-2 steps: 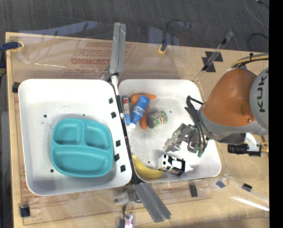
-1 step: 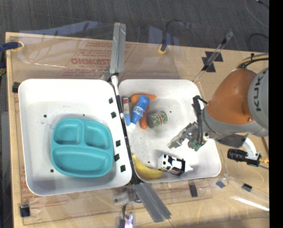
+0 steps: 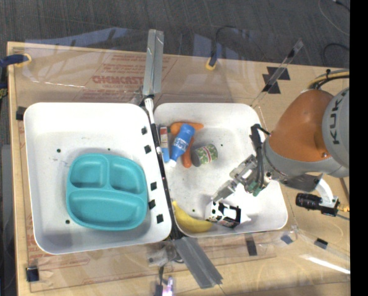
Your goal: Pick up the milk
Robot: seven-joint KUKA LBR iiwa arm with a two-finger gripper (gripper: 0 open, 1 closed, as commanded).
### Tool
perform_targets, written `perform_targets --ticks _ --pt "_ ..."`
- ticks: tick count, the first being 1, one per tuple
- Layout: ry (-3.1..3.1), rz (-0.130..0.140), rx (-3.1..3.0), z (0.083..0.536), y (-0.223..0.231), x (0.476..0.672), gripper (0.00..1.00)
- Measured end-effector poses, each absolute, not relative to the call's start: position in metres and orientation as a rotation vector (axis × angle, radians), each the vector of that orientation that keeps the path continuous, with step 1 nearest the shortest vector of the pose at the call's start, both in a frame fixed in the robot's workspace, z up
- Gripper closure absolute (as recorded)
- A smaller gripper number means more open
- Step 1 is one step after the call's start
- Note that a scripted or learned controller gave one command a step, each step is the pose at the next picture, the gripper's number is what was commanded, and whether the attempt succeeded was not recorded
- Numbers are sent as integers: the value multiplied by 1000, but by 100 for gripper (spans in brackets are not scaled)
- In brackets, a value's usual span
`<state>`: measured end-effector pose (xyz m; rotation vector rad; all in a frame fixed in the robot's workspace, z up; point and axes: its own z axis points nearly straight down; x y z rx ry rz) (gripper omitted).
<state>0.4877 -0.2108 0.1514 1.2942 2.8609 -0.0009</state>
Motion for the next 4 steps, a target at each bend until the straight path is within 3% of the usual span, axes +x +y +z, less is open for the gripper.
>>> perform_targets --ticks 1,2,3,4 --pt "2937 0 1115 92 -190 477 0" --pt "2939 1 1109 102 -190 478 100" --pt "3088 -1 562 183 -183 478 100" --pt "3088 -1 563 183 -184 478 0"
